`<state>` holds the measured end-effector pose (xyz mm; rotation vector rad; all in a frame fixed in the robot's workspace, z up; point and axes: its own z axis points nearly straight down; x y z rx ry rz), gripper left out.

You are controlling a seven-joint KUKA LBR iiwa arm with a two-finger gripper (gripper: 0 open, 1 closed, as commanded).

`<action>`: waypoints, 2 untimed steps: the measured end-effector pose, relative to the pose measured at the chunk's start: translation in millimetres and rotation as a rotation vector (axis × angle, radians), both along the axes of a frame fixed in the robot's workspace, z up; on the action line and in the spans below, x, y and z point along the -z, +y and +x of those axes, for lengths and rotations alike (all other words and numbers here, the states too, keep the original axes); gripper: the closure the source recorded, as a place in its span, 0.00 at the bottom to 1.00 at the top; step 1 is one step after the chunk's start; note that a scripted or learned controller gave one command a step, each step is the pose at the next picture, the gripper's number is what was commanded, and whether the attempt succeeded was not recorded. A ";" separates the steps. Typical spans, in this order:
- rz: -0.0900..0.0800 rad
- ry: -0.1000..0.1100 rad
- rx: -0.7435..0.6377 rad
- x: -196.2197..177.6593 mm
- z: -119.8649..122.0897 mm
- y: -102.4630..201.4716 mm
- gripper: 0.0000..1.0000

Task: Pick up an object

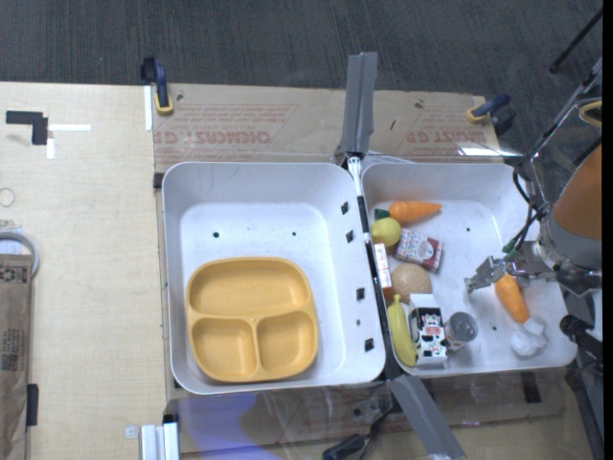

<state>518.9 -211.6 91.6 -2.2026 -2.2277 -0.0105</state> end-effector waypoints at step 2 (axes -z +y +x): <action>-0.004 0.000 0.007 -17.3 0.2 -2.5 1.00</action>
